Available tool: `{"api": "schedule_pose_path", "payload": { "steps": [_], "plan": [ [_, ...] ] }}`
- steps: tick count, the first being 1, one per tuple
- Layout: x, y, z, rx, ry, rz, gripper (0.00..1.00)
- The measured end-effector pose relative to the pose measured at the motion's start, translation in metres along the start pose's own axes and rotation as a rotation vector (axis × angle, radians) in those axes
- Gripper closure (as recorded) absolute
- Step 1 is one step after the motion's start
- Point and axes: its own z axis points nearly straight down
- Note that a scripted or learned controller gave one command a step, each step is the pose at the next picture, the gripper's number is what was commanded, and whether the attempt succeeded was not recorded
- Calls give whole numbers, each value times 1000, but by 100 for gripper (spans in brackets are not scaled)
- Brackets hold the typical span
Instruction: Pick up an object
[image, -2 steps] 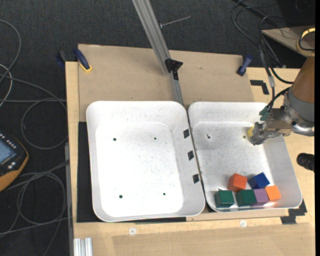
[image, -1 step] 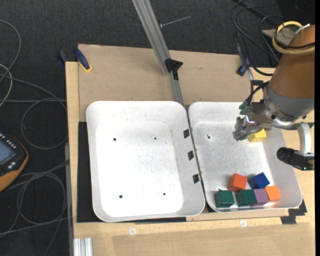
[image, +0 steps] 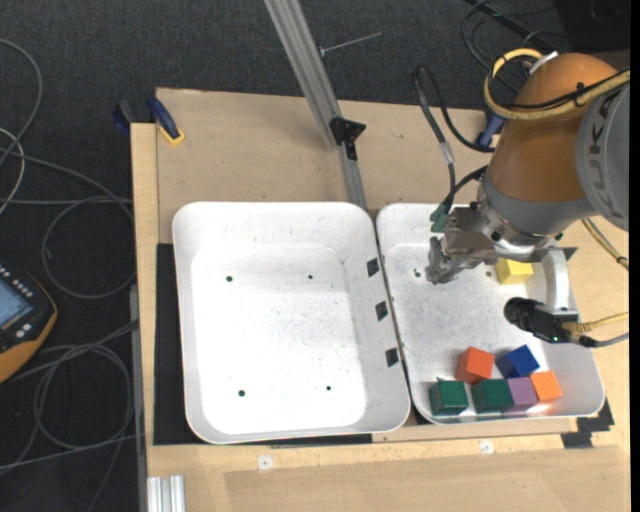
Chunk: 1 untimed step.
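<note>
Overhead, the grey arm with its broad orange band (image: 555, 110) reaches in from the right and hangs its two-finger gripper (image: 442, 268) over the upper part of the right-hand shallow white plastic bin (image: 410, 300). Whether the gripper is open or closed cannot be told from this slant, and nothing can be made out held in it.

Just to the gripper's right, partly tucked under the wrist, lies a small yellow block (image: 515, 269). Well below the gripper, gathered in the bin's near right corner, sits a cluster of small blocks: an orange-red cube (image: 477, 363), a blue cube (image: 520, 360), an orange cube (image: 546, 385), a pale purple cube (image: 522, 393), and two dark green cubes, one (image: 449, 397) at the left of the cluster and the other (image: 492, 397) just beside it. They sit close together, several touching. A black cylindrical fitting (image: 530, 317) on the arm's side hangs between the gripper and the cluster.

To the gripper's left lies the second shallow white bin (image: 275, 320), its floor speckled with fine dark marks and four small dark dots. Both bins rest on a light brown wooden bench (image: 250, 140). A grey metal pole (image: 320, 95) slants up beyond the bins. Around the bench is dark carpet (image: 70, 60) strewn with looping cables, and a black and orange handheld unit (image: 20, 320) lies at far left.
</note>
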Motion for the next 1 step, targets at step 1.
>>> {"api": "schedule_pose_path", "payload": {
  "steps": [1],
  "plan": [
    [48, 13, -4, -5, -1, -1, 100]
  ]
}}
